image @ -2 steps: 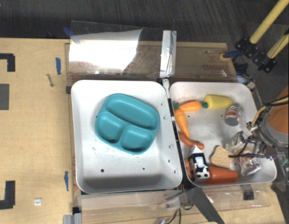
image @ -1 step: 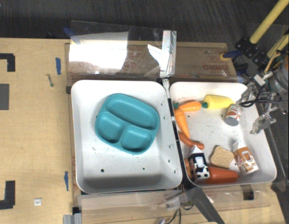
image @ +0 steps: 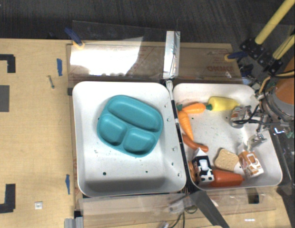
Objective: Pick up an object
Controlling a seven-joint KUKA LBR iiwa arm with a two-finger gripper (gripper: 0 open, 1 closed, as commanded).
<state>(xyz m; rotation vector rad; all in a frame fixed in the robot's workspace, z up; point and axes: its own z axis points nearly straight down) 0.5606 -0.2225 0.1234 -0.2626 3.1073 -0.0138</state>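
Note:
The right bin [image: 269, 182] holds several toy foods. Two orange carrots [image: 191, 109] [image: 184, 122] lie by its left wall. A yellow piece [image: 222, 103] rests near the back, and a tan bread slice [image: 227, 159] lies near the front. Also near the front are a black-and-white cow figure [image: 203, 169], a red-orange sausage [image: 226, 178] and a small orange-and-white carton [image: 251, 163]. The gripper [image: 245, 118] hangs low over the right half of this bin. It is just right of the yellow piece and above the carton, with nothing visibly held.
The left bin [image: 85, 175] bears a teal divided plate [image: 130, 125]. A metal divider strip [image: 171, 56] stands behind the bins. The arm's orange band [image: 286, 91] and cables crowd the right bin's far right corner. Tan board flanks the bins on the left.

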